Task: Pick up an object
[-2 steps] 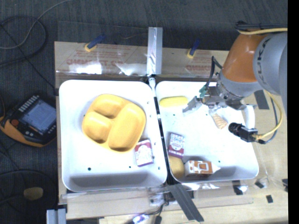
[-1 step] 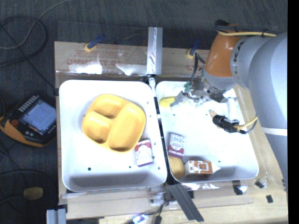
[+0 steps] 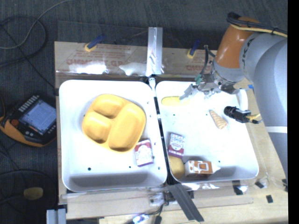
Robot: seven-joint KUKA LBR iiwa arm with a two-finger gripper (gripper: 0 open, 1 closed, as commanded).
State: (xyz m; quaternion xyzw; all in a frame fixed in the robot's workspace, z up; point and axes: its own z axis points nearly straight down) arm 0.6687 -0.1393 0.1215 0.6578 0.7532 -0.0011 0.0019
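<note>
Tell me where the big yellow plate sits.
The yellow plate lies in the left bin, filling its middle, with a small red-and-white packet at its lower right edge.

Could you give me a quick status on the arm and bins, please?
Gripper over right bin, back edge. Nothing seen between its fingers. Small maroon packet and orange-white carton lie untouched at front. Large yellow plastic tray in left bin.

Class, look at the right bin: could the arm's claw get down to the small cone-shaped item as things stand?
Probably yes. The cone lies alone on bare right bin floor, apart from the cartons, with the claw above the same bin.
</note>
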